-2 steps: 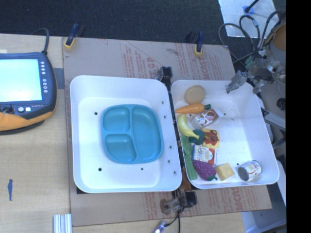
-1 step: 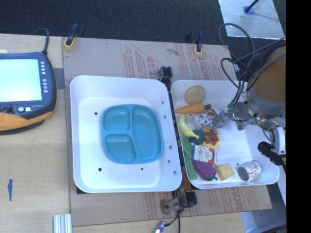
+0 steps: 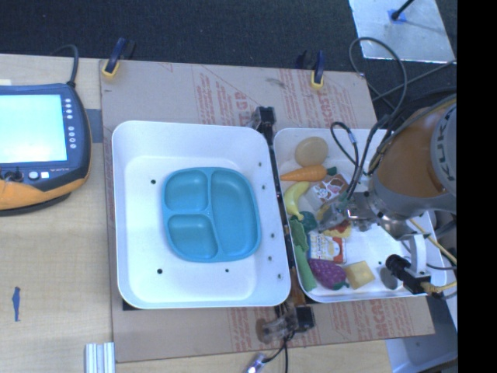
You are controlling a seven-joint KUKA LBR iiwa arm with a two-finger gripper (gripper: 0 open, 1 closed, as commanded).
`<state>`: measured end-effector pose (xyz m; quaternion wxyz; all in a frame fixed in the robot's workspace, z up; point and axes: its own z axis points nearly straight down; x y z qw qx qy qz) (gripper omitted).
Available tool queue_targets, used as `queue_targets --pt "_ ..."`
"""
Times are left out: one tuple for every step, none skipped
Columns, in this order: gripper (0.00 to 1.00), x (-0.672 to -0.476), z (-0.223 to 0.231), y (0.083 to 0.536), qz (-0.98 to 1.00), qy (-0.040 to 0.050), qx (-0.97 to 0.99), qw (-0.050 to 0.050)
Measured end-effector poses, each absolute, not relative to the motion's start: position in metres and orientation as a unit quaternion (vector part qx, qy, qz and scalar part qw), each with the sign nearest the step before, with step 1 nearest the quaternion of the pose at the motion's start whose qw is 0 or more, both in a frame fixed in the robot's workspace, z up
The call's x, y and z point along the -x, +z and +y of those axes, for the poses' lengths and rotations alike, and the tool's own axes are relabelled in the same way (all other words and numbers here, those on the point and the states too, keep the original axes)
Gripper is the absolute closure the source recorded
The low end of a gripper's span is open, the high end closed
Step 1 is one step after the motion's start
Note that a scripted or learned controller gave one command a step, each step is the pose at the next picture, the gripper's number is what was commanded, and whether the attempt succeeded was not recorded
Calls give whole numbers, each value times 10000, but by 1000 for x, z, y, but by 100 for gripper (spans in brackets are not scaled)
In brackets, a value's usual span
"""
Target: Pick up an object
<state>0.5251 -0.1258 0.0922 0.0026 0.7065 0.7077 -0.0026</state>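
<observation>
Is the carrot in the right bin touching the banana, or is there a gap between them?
Touching. In the camera view the carrot lies across the top end of the banana, with no white bin floor visible between them where they meet.

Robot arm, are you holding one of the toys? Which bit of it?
It cannot be told. The arm hangs over the right bin above the toy food, hiding whatever lies under its wrist.
</observation>
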Motion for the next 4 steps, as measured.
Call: queue_targets --pt "100 -526 -125 103 7099 -27 -7043 15" --pt "0 -526 -125 103 7097 -25 -7045 16" --pt "100 -526 -126 113 7111 -36 -7031 25" --pt "0 -526 -126 113 7110 -35 -7032 26"
